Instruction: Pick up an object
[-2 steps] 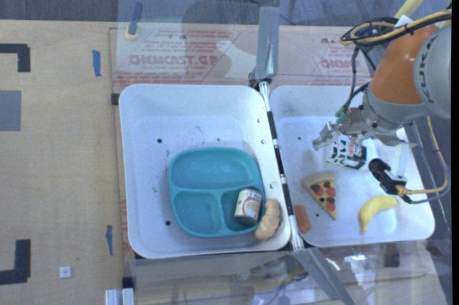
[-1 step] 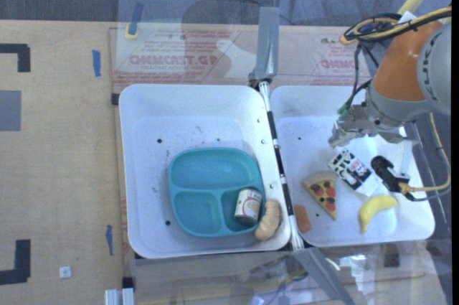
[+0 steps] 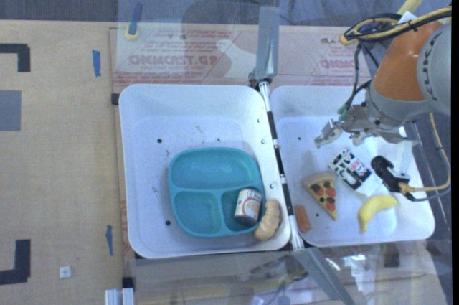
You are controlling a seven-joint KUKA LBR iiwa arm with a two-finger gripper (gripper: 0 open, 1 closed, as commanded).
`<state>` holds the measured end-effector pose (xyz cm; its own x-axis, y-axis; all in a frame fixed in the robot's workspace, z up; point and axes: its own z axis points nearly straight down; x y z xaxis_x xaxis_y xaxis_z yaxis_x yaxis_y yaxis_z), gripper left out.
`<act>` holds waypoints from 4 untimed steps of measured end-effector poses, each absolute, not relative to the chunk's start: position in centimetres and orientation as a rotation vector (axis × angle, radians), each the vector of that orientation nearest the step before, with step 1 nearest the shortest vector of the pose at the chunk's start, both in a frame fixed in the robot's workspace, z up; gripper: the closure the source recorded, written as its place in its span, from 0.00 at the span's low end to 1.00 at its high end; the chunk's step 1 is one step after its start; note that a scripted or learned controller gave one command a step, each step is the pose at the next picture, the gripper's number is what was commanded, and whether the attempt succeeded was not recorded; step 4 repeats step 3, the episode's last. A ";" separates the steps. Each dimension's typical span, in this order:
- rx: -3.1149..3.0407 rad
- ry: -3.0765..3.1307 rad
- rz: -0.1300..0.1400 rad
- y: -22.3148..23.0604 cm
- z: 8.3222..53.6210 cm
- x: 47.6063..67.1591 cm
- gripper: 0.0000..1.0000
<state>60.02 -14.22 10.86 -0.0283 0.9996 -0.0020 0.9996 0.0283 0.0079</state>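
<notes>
My claw (image 3: 331, 135) hangs splayed open, gripping nothing, over the right bin (image 3: 301, 106): one pizza slice (image 3: 323, 194), one banana (image 3: 374, 209), one patterned card (image 3: 351, 169).

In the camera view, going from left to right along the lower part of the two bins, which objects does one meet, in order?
Teal divided plate → small can → tan potato-like piece → small orange-red piece → pizza slice → banana.

Teal tray (image 3: 204, 185), yellow banana (image 3: 376, 209), red-spotted orange pizza slice (image 3: 324, 194), white bins (image 3: 143, 153).
</notes>
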 end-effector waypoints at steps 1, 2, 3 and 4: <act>2.156 2.277 0.006 -15.5 8.8 51.5 0.00; 2.157 2.266 0.008 -15.9 9.8 51.6 1.00; 2.275 2.166 0.000 -9.4 19.8 56.0 1.00; 2.275 2.166 0.000 -9.4 19.8 56.0 1.00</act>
